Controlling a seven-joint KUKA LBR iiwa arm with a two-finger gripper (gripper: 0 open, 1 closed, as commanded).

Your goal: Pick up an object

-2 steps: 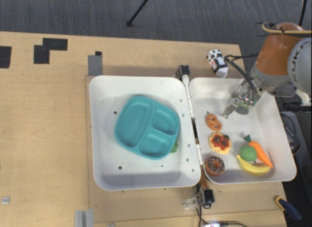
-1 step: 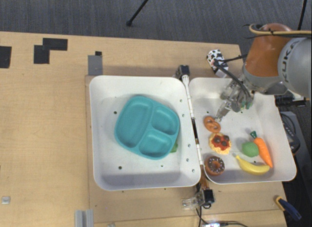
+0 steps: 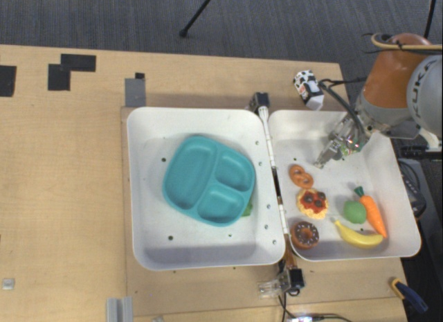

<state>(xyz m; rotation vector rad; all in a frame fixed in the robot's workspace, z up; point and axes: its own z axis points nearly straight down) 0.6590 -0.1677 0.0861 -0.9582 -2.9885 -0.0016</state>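
Observation:
My gripper (image 3: 327, 158) hangs over the right bin (image 3: 304, 128), in its upper middle, with nothing visible between its fingers. Below it lie toy foods: a pretzel (image 3: 300, 175), a small fruit tart (image 3: 313, 203), a chocolate donut (image 3: 304, 234), a banana (image 3: 358, 235), a green apple-like fruit (image 3: 354, 211) and a carrot (image 3: 374, 215). The pretzel is the closest, a little down and left of the fingertips.
The left bin (image 3: 145, 244) holds a teal divided plate (image 3: 210, 180) with something green peeking from under its lower right edge. A black-and-white object (image 3: 307, 86) sits on the bench behind the right bin. The grey arm with its orange band (image 3: 391, 78) comes in from the right.

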